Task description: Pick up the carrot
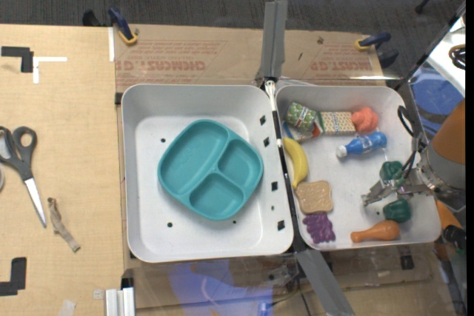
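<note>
The carrot (376,232) lies along the right bin's (348,96) front edge near its right corner. The gripper (375,195) hovers just behind it, fingers spread and empty, seemingly positioned for descent.

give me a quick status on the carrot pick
End effector low in right bin, nothing seen between its fingers. Carrot lying free at bin's front edge, just below end effector. Dark green toy close beside carrot.
</note>
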### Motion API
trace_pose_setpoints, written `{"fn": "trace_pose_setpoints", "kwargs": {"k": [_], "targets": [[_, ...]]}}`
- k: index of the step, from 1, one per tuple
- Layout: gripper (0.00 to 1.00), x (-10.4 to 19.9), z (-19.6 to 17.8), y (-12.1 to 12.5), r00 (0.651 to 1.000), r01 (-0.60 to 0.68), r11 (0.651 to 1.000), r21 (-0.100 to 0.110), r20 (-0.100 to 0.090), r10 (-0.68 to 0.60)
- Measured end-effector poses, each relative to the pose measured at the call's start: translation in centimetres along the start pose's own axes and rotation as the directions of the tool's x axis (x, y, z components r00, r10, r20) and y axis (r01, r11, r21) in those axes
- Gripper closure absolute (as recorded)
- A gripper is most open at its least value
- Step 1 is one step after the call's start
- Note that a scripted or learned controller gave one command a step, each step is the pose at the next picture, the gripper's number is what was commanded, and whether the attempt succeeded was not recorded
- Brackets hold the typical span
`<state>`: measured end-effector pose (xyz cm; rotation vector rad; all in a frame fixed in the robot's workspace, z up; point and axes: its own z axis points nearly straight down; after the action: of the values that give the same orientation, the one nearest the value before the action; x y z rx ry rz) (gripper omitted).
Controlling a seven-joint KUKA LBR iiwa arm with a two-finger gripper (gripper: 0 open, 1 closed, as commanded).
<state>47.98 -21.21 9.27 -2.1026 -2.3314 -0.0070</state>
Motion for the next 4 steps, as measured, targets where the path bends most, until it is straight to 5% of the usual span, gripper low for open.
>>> {"fn": "trace_pose_setpoints", "kwargs": {"k": [1, 2, 3, 4], "targets": [[0.00, 9.3, 0.2, 0.7, 0.990, 0.143, 0.990, 0.005, 0.003, -0.143], [0.00, 2.5, 0.3, 6.1, 0.997, -0.074, 0.997, 0.009, -0.010, 0.074], [0.00, 8.5, 0.3, 3.7, 0.898, -0.440, 0.898, 0.005, 0.006, 0.440], [0.00, 10.3, -6.6, 7.1, 0.541, -0.841, 0.541, 0.000, 0.009, 0.841]]}}
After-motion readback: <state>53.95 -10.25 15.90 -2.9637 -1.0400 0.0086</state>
